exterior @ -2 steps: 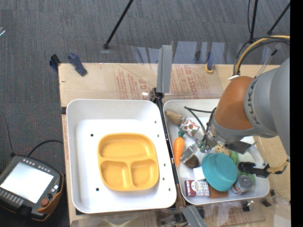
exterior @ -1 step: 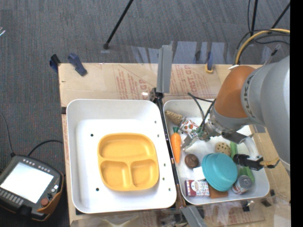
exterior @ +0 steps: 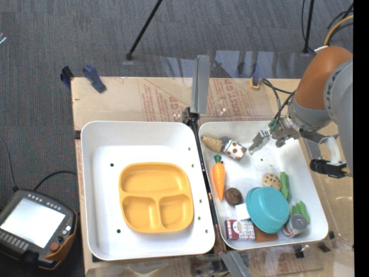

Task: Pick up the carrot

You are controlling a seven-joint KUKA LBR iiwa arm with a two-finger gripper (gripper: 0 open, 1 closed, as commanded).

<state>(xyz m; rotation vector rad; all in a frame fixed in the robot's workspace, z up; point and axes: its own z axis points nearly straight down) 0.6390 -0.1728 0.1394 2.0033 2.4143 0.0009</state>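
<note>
The carrot (exterior: 219,179) is orange with a green top. It lies lengthwise along the left wall of the right bin (exterior: 305,172), green end pointing to the back. My gripper (exterior: 259,141) hangs low over the back of the right bin, to the carrot's right and further back. It is apart from the carrot, just right of a red-and-white dotted piece (exterior: 234,149). The grey arm with its orange band (exterior: 320,79) reaches in from the right.
A tan cone (exterior: 211,143) lies behind the carrot and a brown donut (exterior: 233,196) just to its right. A teal bowl (exterior: 267,209), cookie (exterior: 271,181), green pieces (exterior: 285,186), can (exterior: 295,224) and carton (exterior: 239,229) crowd the front. The left bin (exterior: 98,154) holds a yellow divided plate (exterior: 155,197).
</note>
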